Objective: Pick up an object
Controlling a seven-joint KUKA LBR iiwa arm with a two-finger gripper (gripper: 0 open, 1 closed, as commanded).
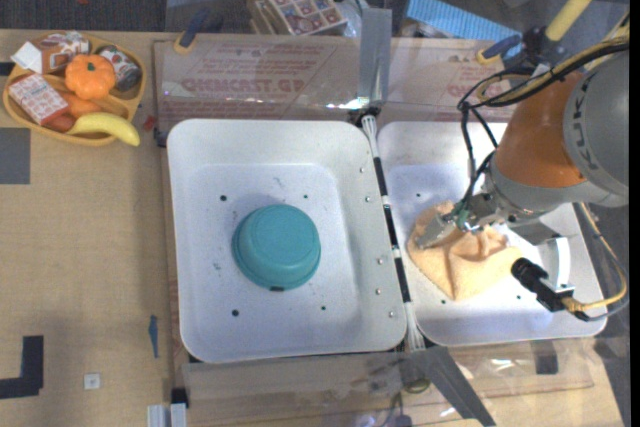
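White smooth bins (200, 165) | crumpled tan cloth (465, 260) | round teal bowl (277, 246)

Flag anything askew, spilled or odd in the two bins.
Little stands out. The teal bowl sits upside down in the left bin. The tan cloth lies crumpled in the right bin under the gripper.
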